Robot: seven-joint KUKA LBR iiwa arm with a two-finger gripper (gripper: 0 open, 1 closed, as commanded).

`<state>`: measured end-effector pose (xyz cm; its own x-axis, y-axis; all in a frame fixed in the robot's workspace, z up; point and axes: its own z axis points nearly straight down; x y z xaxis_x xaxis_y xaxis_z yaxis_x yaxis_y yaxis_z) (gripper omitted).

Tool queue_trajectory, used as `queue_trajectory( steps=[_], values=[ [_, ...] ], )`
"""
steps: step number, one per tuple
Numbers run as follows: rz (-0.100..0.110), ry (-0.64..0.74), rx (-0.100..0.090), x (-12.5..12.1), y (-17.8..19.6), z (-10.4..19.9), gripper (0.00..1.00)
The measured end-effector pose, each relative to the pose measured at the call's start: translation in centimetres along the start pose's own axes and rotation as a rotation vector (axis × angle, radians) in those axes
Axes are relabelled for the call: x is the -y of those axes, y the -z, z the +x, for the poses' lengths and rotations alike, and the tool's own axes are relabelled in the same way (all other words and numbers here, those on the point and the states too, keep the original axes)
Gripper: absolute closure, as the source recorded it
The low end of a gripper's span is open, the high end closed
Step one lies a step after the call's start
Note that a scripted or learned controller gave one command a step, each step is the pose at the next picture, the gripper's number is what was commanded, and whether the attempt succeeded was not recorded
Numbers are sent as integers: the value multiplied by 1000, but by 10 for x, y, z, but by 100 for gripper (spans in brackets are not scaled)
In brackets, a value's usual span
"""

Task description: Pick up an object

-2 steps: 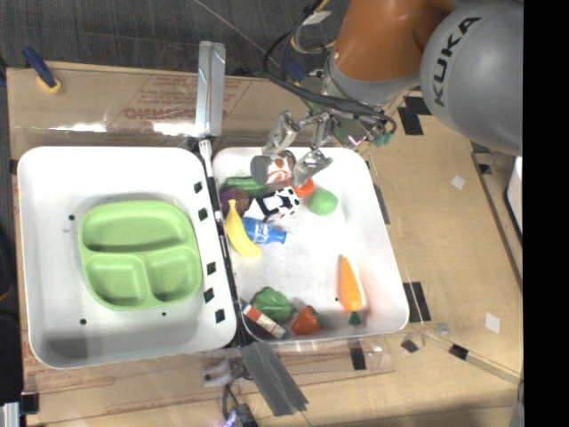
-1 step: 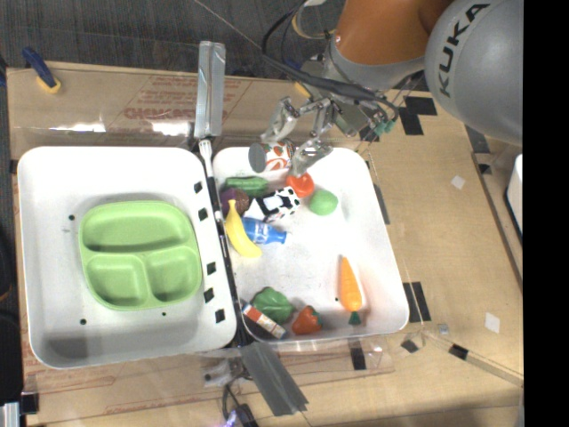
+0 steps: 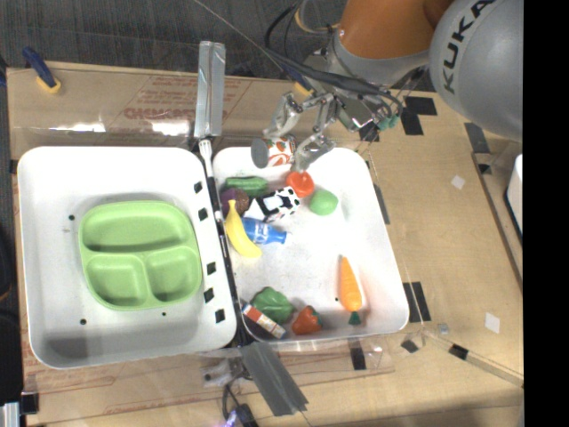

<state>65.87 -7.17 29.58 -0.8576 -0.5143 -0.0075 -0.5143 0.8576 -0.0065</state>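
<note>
The pepper [image 3: 307,320] and broccoli [image 3: 274,304] lie at the right bin's [image 3: 384,265] near edge. My gripper [image 3: 300,140] hovers over its far-left corner, fingers spread and holding nothing. I judge this the approach: next I must drop onto the tomato [image 3: 301,184] below and close.

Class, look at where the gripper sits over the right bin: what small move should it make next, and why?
Probably lower a little toward the red ball. The gripper hovers at the right bin's far rim with nothing between its fingers, and that ball lies just below it.
</note>
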Motion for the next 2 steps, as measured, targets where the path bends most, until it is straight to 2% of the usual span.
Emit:
queue_trajectory(
  steps=[1, 2],
  values=[
    [-8, 34, -10, -25, -49, 73, 100],
    [-7, 168, -4, -42, -54, 6, 100]
  ],
)
